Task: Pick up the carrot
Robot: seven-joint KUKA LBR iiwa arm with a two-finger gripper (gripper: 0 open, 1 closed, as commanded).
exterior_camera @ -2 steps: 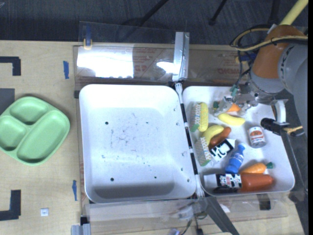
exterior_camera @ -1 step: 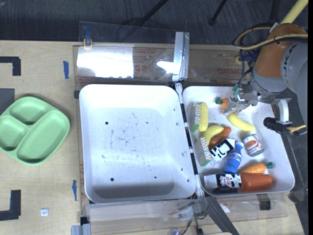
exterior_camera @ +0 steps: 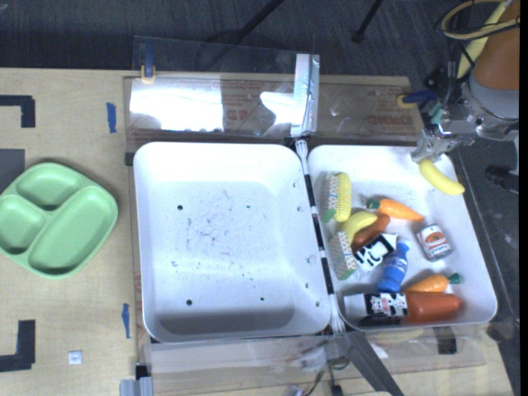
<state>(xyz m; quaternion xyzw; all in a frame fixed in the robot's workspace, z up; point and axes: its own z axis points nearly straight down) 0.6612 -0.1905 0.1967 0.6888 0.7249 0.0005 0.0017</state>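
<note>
Lettering in the right bin (exterior_camera: pixel 483 246) was too small to read: a black-and-white label (exterior_camera: pixel 373 252) carried a bold mark that could not be made out, and a small can (exterior_camera: pixel 434 242) showed a red and white wrapper with illegible print. Two carrots lay in that bin. One carrot (exterior_camera: pixel 399 210) was orange with a small green stub, lying aslant near the bin's middle, just beside a yellow piece (exterior_camera: pixel 360 222) and a brown one. The second carrot (exterior_camera: pixel 431 285), also orange with a green tip, rested near the front, touching a long red sausage-like item (exterior_camera: pixel 430 305). A banana (exterior_camera: pixel 440 179) lay at the bin's far right corner, just under the gripper (exterior_camera: pixel 435 141), whose finger spacing could not be told. The arm was cut off by the frame's right side. The left bin (exterior_camera: pixel 219 238) sat beside a green divided plate (exterior_camera: pixel 54 219).
</note>
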